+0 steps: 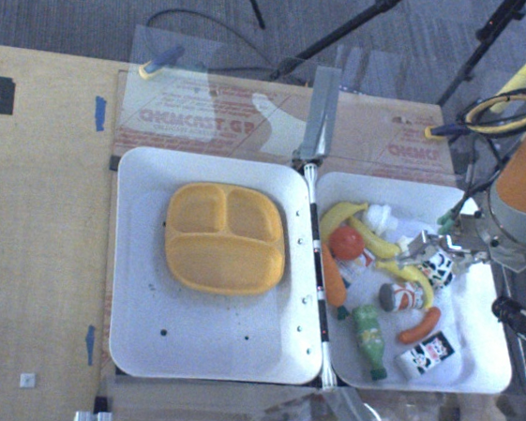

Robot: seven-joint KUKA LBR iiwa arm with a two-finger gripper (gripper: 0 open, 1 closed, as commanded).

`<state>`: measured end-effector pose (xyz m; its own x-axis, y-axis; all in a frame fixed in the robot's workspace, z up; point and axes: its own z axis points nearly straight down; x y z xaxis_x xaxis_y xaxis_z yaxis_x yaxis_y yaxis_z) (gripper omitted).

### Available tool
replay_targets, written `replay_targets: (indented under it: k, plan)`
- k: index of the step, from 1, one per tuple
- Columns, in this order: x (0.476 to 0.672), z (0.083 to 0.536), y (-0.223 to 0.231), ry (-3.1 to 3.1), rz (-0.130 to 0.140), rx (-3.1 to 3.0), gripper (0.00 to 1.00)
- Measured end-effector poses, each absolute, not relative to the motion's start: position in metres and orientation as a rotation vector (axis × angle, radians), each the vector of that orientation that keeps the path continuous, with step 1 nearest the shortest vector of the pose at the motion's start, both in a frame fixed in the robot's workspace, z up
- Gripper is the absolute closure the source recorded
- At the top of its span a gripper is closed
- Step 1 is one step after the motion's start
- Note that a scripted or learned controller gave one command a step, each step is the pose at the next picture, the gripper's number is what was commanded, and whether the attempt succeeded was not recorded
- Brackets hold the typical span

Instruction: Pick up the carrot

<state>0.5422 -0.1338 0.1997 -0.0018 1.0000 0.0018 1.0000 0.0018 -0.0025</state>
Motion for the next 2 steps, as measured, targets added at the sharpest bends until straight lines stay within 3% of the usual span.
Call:
replay_targets:
  k: [1,2]
  plan:
    - [0.538,0.09,-0.146,-1.996,-0.001,-2.426,0.0]
    - [0.589,0.085,-0.18,-1.964,-0.001,-2.454,0.0]
